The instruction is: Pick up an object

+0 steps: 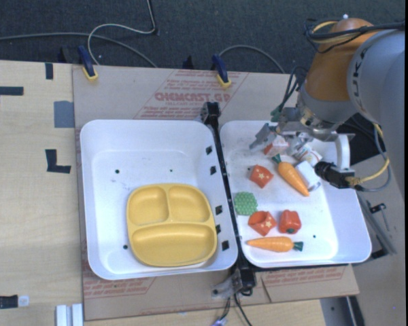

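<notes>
Camera view, operator: your likeliest target, the carrot (292,177), lies slantwise near the right bin (340,246)'s far right edge. The gripper (285,141) hangs just beyond its green tip, toward the far edge; whether it's spread or closed, you can't tell.

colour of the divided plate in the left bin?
Yellow: the divided plate shows plainly in the camera view.

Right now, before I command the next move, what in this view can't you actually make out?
- Hand: camera view; blurred under the wrist, so open or shut is unclear.
- Whether the hand touches the upper carrot: overlap in the right bin hides it.
- Small white-and-red item by the hand: too blurred to identify.
- Arm: cut off by the right edge.
</notes>
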### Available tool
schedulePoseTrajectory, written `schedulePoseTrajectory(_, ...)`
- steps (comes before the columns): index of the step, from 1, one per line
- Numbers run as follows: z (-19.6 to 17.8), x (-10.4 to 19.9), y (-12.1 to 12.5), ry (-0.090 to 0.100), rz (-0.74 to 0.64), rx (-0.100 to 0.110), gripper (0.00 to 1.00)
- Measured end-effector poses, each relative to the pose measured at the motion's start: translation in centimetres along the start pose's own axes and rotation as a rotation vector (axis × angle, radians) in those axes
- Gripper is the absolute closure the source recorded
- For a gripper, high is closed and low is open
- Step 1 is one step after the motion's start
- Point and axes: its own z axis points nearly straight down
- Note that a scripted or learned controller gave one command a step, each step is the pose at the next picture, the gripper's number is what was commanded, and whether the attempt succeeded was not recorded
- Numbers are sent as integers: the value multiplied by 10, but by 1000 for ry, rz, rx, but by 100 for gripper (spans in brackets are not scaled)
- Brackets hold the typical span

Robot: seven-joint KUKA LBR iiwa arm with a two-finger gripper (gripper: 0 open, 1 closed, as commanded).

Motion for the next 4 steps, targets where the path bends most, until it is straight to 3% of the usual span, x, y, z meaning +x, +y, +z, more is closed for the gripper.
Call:
schedulePoseTrajectory(1,105,-11,11,-1,0,-5,0)
schedulePoseTrajectory(2,96,-11,11,-3,-1,-5,100)
schedulePoseTrajectory(3,96,-12,11,-3,-1,-5,0)
schedulePoseTrajectory(4,105,-1,-49,-2,1,-5,0)
